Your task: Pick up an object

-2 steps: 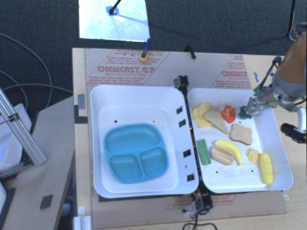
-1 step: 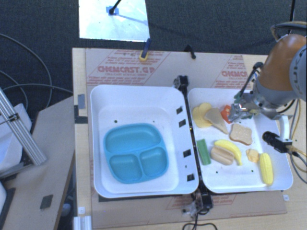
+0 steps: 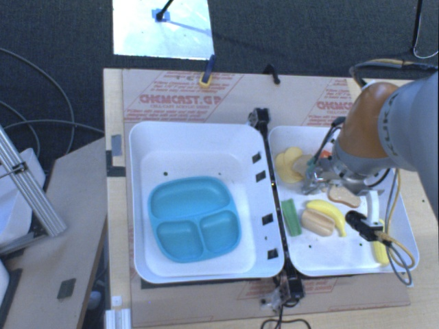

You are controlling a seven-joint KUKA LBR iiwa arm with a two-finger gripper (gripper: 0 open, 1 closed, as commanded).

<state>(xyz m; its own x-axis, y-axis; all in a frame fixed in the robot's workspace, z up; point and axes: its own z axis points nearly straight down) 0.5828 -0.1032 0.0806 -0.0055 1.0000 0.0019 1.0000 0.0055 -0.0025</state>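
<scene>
The grey arm's claw is hovering low in the right shallow white bin, just beside the pale yellow rounded toy; whether it is open or closed I cannot tell, and nothing is visibly gripped.

The candidates are crowding together: one yellow plastic banana, one tan bun-shaped piece touching it, one green rectangular block, one beige flat slice. A descent here is risking a glancing contact, nudging the rounded toy against the bin wall or catching two pieces at once.

The left white bin is holding one blue three-compartment plastic tray. Two bins are sitting on the counter.
</scene>
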